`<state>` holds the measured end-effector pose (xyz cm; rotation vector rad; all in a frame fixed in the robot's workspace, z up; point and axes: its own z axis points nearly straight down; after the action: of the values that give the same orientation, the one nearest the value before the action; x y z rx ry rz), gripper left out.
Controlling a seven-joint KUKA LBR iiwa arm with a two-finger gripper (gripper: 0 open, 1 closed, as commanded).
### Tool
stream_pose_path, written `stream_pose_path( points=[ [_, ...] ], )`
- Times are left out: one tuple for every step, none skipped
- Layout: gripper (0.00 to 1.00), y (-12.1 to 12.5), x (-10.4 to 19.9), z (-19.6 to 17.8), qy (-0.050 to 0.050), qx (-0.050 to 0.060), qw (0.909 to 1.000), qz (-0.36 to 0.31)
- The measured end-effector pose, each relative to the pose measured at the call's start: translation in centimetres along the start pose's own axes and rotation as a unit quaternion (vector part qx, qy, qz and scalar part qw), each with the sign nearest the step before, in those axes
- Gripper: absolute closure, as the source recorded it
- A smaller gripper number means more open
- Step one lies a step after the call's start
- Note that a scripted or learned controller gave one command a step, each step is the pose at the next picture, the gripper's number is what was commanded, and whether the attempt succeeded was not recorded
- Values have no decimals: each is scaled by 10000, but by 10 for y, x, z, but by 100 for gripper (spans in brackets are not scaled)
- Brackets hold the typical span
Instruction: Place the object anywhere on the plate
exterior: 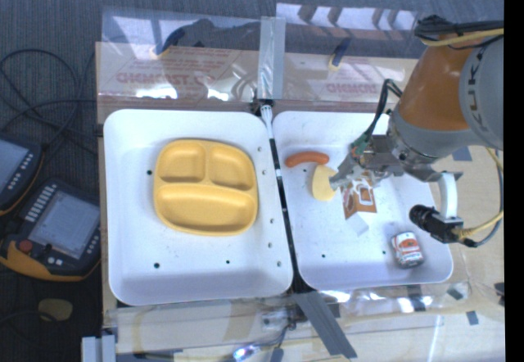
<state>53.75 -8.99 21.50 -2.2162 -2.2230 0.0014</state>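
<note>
A yellow plate with three compartments lies in the left bin. In the right bin lie an orange sausage-shaped piece, a pale yellow wedge, a brown-and-white packet and a small can. My gripper hangs low over the right bin, just above the packet and right of the wedge. The wrist hides its fingers from above.
A clear plastic wall stands behind both bins, and a raised divider runs between them. A black cable fitting hangs off the arm near the can. Pendants and cables lie on the floor at the left.
</note>
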Motion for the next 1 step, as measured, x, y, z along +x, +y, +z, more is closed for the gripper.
stream_pose_path(
  points=[
    [100,57,80,33,-10,11,10000,-1]
  ],
)
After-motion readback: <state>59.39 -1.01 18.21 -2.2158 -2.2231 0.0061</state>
